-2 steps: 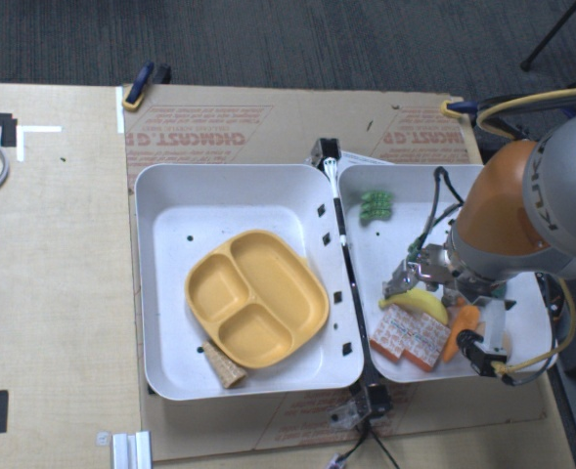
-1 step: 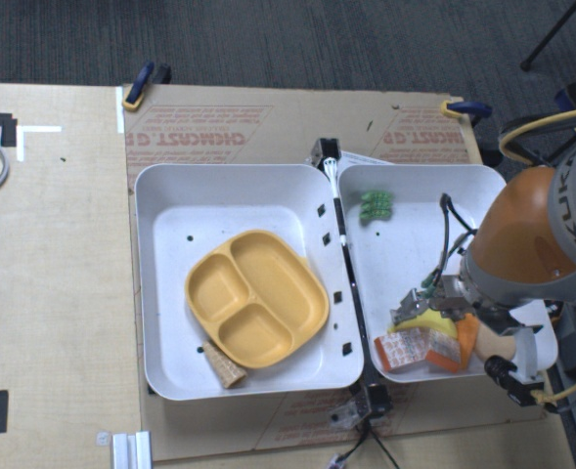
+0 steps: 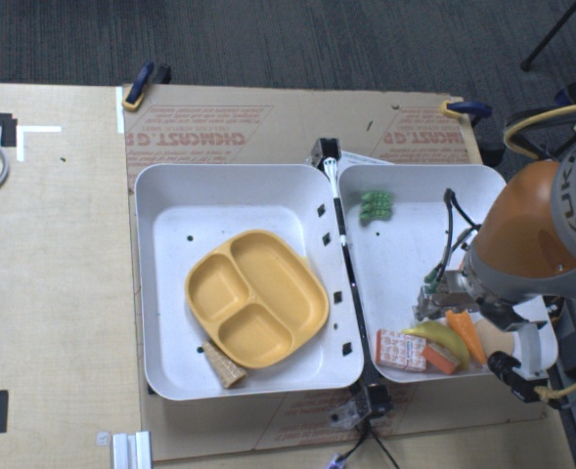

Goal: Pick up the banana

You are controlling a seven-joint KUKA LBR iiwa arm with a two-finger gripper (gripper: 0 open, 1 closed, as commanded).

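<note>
The arm (image 3: 532, 247) is grey with a broad, rounded orange band above the wrist. Black cables run along it, and a yellow hose (image 3: 542, 117) loops behind.

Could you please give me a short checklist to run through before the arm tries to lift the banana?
1. Banana located: ok, it lies near the front of the right bin.
2. Pincer near the target: ok, it sits just above the banana in the view.
3. Banana held: cannot tell, the wrist blocks the view.
4. Space around the banana: not ok, a carrot and a small red-and-white box crowd it.
5. Yellow tray out of the way: ok, it is in the left bin.
</note>
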